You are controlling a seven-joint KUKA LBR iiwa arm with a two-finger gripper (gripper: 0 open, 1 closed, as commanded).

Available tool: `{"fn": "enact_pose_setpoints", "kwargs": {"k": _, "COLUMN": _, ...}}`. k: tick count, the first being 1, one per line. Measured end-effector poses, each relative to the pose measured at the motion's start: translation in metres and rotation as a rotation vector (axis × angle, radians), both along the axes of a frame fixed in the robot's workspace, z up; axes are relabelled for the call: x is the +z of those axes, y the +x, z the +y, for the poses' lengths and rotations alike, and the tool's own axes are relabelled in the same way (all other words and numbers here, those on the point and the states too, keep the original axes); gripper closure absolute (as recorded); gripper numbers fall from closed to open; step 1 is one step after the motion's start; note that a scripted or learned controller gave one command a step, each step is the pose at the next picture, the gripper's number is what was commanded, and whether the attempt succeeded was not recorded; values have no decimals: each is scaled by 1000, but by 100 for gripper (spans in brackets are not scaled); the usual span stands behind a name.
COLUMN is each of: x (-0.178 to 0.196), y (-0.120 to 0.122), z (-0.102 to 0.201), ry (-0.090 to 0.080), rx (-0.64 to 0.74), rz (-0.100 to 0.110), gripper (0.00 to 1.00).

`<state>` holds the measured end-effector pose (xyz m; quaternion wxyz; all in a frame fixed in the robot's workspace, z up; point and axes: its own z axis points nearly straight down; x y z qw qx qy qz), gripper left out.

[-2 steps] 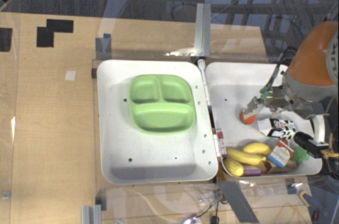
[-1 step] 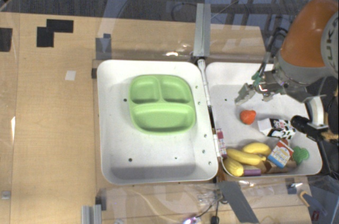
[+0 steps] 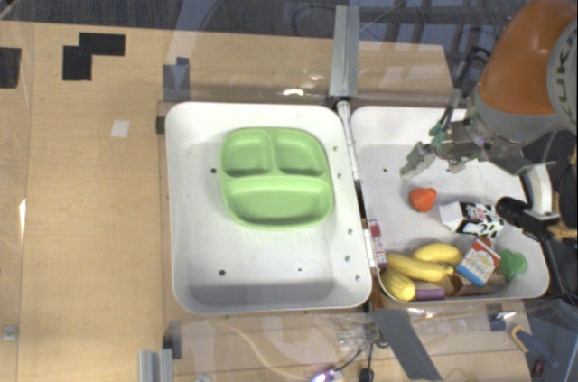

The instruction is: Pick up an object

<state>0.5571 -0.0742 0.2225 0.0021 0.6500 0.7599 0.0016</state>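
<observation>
The gripper [image 3: 423,162] is hovering with fingers parted and nothing between them, just above the orange ball [image 3: 423,200]; you should be centring before descending.

Even overhead light, white bins [image 3: 194,272] bright, soft shadows, faint glare along the bench [image 3: 81,191], slightly soft focus

Two bins side by side on the bench [image 3: 81,218]. In the left bin [image 3: 194,272], a divided tray [image 3: 275,175] near its middle. In the right bin [image 3: 384,136], the gripper [image 3: 423,156] above the far half, a tomato [image 3: 423,200] just in front of it. Along the near wall, bananas [image 3: 417,265] to the left, a small carton [image 3: 479,262] to their right, a patterned packet [image 3: 477,218] behind that carton.
</observation>
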Motion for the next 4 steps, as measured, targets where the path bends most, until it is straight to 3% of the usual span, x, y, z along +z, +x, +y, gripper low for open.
{"fn": "enact_pose_setpoints", "kwargs": {"k": 1, "x": -96, "y": -9, "z": -42, "ry": 0, "rx": 69, "rz": 2, "gripper": 0}}
{"fn": "enact_pose_setpoints", "kwargs": {"k": 2, "x": -132, "y": 32, "z": -59, "ry": -2, "rx": 114, "rz": -7, "gripper": 0}}
{"fn": "enact_pose_setpoints", "kwargs": {"k": 3, "x": -131, "y": -13, "z": -48, "ry": -3, "rx": 50, "rz": -13, "gripper": 0}}
{"fn": "enact_pose_setpoints", "kwargs": {"k": 4, "x": -119, "y": -11, "z": -45, "ry": 2, "rx": 55, "rz": -17, "gripper": 100}}
